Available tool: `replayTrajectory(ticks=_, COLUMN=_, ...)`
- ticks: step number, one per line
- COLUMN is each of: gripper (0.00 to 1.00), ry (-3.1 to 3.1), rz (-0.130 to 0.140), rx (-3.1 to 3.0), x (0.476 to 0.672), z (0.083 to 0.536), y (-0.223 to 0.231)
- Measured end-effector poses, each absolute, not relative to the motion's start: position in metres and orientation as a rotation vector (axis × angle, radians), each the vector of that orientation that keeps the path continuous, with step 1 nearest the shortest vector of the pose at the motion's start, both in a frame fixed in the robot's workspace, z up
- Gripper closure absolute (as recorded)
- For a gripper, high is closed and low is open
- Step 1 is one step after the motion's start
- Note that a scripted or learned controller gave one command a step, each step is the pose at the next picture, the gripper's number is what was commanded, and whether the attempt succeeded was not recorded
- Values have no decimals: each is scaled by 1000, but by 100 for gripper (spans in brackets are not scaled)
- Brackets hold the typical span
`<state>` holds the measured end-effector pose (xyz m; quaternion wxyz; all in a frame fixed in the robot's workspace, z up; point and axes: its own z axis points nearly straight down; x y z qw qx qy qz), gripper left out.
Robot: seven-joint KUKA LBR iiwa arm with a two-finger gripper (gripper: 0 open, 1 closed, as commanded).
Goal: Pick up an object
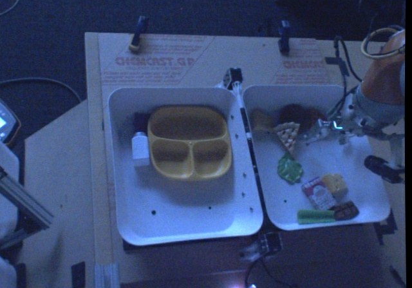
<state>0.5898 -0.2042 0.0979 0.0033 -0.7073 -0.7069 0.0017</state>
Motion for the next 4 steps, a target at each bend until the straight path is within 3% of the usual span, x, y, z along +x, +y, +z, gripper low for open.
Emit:
replayTrajectory(ticks=1, gripper=0, ry=-2219, rz=3, rx=-2218, x=590, z=84, y=-203)
replayTrajectory(ticks=2, gripper=100, ry=-2222, rz=0, rx=-2221, x=591, z=96, y=-204)
replayTrajectory(ticks=4, gripper=100, ry=-2229, rz=-6, rx=-2227, x=590, z=205, y=-200)
